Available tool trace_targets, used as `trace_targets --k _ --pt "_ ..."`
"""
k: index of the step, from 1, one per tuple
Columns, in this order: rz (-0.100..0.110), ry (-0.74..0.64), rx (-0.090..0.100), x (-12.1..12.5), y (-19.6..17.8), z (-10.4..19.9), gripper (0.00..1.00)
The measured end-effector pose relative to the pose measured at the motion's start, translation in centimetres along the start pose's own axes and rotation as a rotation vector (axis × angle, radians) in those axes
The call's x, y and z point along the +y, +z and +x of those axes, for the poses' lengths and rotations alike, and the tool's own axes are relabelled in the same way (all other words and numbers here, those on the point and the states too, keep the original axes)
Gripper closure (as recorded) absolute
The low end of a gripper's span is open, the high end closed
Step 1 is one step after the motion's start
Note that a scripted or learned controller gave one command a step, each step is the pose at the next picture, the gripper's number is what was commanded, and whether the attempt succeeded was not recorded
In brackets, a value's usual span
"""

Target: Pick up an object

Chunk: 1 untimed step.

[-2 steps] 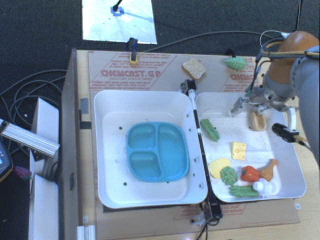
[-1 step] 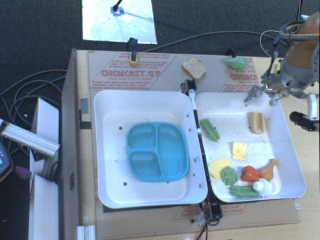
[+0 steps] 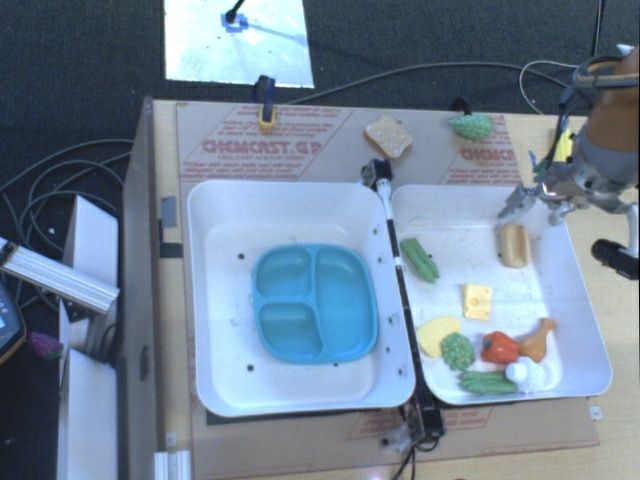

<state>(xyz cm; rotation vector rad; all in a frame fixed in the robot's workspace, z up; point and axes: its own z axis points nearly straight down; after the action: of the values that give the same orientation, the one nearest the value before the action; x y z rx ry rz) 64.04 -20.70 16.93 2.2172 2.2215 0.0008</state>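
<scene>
A: So, where is the tool (image 3: 535, 204) right now?

B: Over the far right corner of the right bin (image 3: 578, 268), hanging from the grey arm (image 3: 608, 133) with its orange band. Two metal fingers (image 3: 517, 206) point down and to the left.

A: How wide is it?

B: Somewhat spread, as far as the slant allows me to judge, and nothing sits between the fingers.

A: Is it touching anything?

B: I cannot tell whether the tips reach the bin floor. The nearest thing is a tan bread roll (image 3: 513, 245), just below the tool and a little to its left, apart from the fingers.

A: And the rest?

B: Further down from the tool lie a yellow cheese square (image 3: 478, 301), a red tomato (image 3: 499, 347), an orange drumstick (image 3: 538, 338), a white piece (image 3: 530, 373) and green beans (image 3: 488, 382). Well to its left, a green pickle (image 3: 420, 259) lies near the bin divider. Beyond that, the left bin (image 3: 215, 268) carries a blue sectioned plate (image 3: 315, 303). Up and left of the tool, on the tabletop (image 3: 300, 143), rest a toast slice (image 3: 388, 136) and a green bumpy item (image 3: 472, 126).
</scene>
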Motion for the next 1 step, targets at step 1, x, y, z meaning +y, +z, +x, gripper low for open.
trace_targets --k 1 --pt "0.002 -0.003 0.001 1.47 6.43 0.12 0.00"
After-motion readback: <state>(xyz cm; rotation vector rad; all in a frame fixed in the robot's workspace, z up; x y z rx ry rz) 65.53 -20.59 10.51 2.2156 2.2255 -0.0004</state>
